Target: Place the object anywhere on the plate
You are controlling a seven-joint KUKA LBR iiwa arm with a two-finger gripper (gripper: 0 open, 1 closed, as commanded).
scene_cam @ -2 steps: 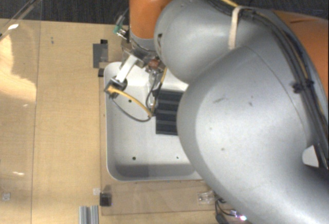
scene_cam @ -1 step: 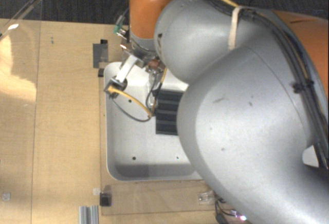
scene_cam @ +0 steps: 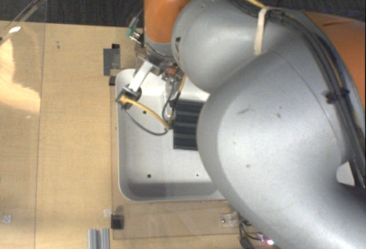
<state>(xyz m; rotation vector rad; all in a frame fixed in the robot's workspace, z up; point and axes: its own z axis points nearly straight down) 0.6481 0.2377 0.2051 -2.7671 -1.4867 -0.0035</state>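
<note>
Nearest my camera, the arm (scene_cam: 274, 128) covers the whole right side, and that is my main worry: it hides the right part of the bin (scene_cam: 123, 185), so any move I command there goes in blind and could strike a wall or press something into the floor. Where the plate lies I cannot tell. The bin's near-left corner and the floor along its left wall are bare white, apart from two tiny dark specks near the front rim. Further in, about mid-bin and right against the arm's edge, sits a black ribbed block (scene_cam: 187, 122). I judge it may be the object, though it could belong to the tool, so I would not count on it. Just beyond it, toward the far-left corner, the gripper (scene_cam: 169, 73) hangs over the bin. Whether it is apart, together or clamped on anything I cannot tell. A lift from here might well come up empty, or drag the block against the far rim.
</note>
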